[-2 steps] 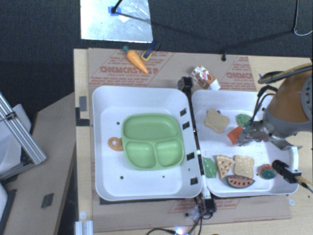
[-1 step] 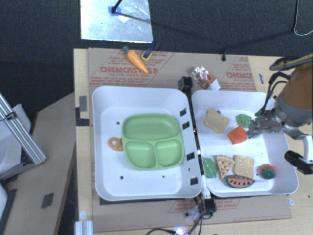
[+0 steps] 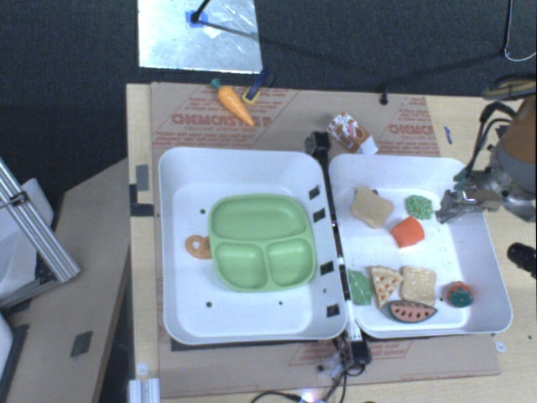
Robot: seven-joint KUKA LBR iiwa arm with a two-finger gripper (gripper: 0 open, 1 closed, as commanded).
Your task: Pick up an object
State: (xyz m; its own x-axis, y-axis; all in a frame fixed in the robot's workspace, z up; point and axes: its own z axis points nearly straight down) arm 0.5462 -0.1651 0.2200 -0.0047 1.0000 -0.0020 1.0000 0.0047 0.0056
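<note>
Toy food items fill the right bin, none of them gripped. Landmark is the orange block, near the middle of that bin. Tan bread piece just up-left of the orange block. Green bumpy piece just above it, close but apart. Below the orange block, along the near wall: pizza slice, tan cracker square touching the pizza's right side, watermelon slice under both. Green leafy piece sits left of the pizza, by the bin divider. Small red-and-green round piece down-right of the orange block, near the bin's right corner.

Gripper sits right of the orange block, over the bin's right side, pointing in from the arm. Nothing between its fingers; whether they're spread or closed, cannot tell, too small.

Far left of the orange block: left bin with a green divided plate and a small pretzel touching the plate's left edge. Toy carrot and a wrapped snack lie on the cardboard beyond the bins.
</note>
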